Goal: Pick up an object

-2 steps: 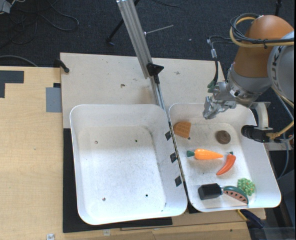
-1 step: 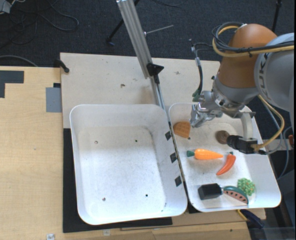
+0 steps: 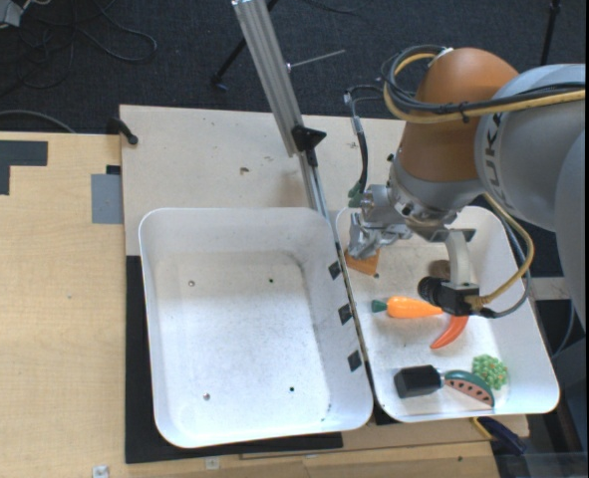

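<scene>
The left bin (image 3: 174, 257) sits on the bench (image 3: 45, 297) with only dark specks across its white floor. Behind it a grey metal rail (image 3: 274, 78) leans up and away from the seam between the two bins. Just past that seam, in the right bin (image 3: 533, 386), the gripper (image 3: 366, 242) hangs low over the bin's upper left corner, and a small orange-brown block (image 3: 362, 260) shows right at its tips, apparently clamped between the fingers, with its lower edge close to the bin floor; whether it is touching the floor cannot be told. Below it lies a toy carrot (image 3: 412, 308), pointing right with its green top to the left. Just right of the carrot, a red chili pepper (image 3: 449, 332) curves down and left, partly under a black part of the arm (image 3: 473, 127). Near the bin's front edge sits a small black block (image 3: 417, 380), and just beside it on the right a watermelon slice (image 3: 468, 386) lies flat, with a green broccoli piece (image 3: 489, 369) touching its upper right end. The arm's orange band and grey casing loom above the bin's back half.
</scene>
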Robot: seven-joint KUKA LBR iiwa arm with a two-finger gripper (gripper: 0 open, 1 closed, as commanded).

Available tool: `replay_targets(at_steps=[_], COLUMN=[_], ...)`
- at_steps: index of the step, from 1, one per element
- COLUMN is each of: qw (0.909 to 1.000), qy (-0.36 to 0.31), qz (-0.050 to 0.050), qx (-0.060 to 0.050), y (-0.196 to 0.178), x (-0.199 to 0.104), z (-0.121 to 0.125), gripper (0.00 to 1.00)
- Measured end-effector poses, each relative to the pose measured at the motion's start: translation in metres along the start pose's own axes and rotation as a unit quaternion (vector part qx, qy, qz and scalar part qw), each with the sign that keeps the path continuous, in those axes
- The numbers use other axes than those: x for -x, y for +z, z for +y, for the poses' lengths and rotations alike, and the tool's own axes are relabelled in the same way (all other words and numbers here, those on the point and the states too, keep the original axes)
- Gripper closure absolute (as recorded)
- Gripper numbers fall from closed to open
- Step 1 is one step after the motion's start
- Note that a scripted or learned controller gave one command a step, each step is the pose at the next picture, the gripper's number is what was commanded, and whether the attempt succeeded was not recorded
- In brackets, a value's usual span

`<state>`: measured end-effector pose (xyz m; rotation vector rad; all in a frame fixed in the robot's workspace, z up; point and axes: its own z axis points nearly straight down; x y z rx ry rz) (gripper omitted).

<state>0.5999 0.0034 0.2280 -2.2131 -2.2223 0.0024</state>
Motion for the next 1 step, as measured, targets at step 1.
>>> replay_targets(at_steps=[1], qw=[1.0000], qy=[0.001], qz=[0.000], qx=[0.000], y=[-0.0063], x=[-0.0432], z=[-0.0175], gripper=[1.00])
